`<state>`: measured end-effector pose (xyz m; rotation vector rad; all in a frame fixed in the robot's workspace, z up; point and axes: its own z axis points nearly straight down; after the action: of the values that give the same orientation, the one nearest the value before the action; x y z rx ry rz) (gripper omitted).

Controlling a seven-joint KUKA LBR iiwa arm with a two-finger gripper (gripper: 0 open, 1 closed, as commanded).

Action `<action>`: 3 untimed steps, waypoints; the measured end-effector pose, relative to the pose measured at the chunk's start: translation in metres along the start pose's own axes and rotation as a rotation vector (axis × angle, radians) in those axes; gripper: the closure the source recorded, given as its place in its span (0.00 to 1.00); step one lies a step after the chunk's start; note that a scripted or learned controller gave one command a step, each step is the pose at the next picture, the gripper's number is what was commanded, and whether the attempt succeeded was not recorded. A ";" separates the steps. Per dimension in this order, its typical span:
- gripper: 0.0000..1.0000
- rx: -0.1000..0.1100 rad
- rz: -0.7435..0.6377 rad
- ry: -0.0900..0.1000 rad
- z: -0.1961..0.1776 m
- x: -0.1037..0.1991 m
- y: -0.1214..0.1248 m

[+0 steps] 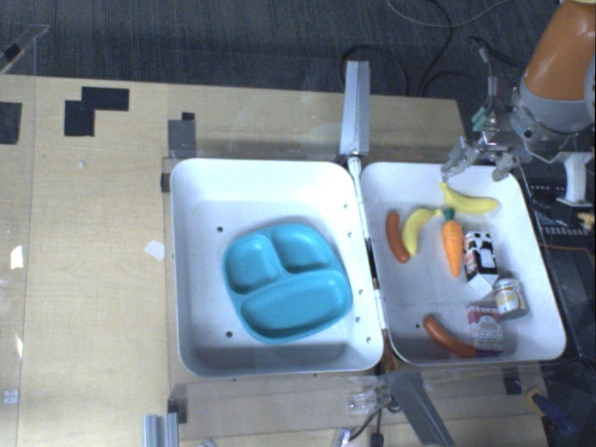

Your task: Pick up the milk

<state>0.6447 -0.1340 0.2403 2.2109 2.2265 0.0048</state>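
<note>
In the right bin (551,338), the things closest to the camera are a sausage (449,335), a small packet (487,327) and a little can (508,297). Just past the can lies the milk (480,254), a small carton with black and white cow spots. It lies right beside the carrot (453,248). Next come another sausage (398,236) and 2 bananas (470,202). The left bin (191,268) has a blue tray (287,279) with 3 parts.

Farthest back, the gripper (479,159) hangs over the far edge of the right bin. Its fingers are spread apart, and there is nothing between them. I think it is just starting to reach. Next it must come toward the milk, go down, and close on the carton without bumping the carrot.
</note>
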 end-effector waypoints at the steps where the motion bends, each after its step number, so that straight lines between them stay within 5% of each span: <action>1: 0.00 0.001 -0.065 -0.001 0.067 -0.043 -0.048; 2: 0.00 -0.001 0.074 0.000 0.146 -0.068 -0.096; 3: 0.00 -0.006 0.058 -0.002 0.151 -0.061 -0.090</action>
<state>0.5562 -0.1960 0.0893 2.2704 2.1580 0.0093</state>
